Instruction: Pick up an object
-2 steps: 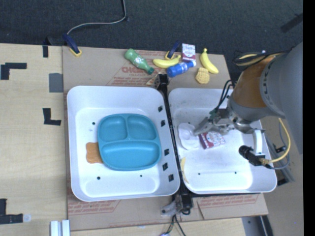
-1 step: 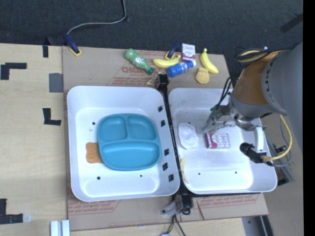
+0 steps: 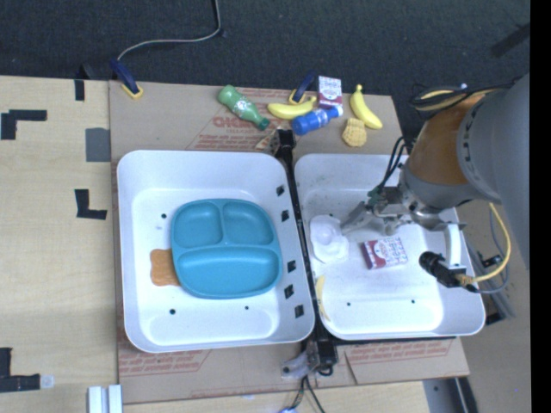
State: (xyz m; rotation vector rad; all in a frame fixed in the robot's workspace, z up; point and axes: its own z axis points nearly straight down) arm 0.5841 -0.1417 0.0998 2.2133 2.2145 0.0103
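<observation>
In the right bin (image 3: 413,317) a small red and white packet (image 3: 383,252) lies flat near the middle. Left of it, close to the bin's left wall, is a white cup-like object (image 3: 325,237). My gripper (image 3: 366,216) hangs low over the bin, just above and between these two, pointing left. Nothing is visibly held in it. The arm's orange band (image 3: 441,144) and grey wrist come in from the right. A thin yellowish piece (image 3: 320,287) lies against the right bin's left wall.
The left bin (image 3: 138,317) holds a blue divided plate (image 3: 225,248) with an orange piece (image 3: 161,267) tucked at its left edge. Behind the bins lie a green bottle (image 3: 244,107), two bananas (image 3: 290,108), a blue bottle (image 3: 312,120) and a small box (image 3: 330,89).
</observation>
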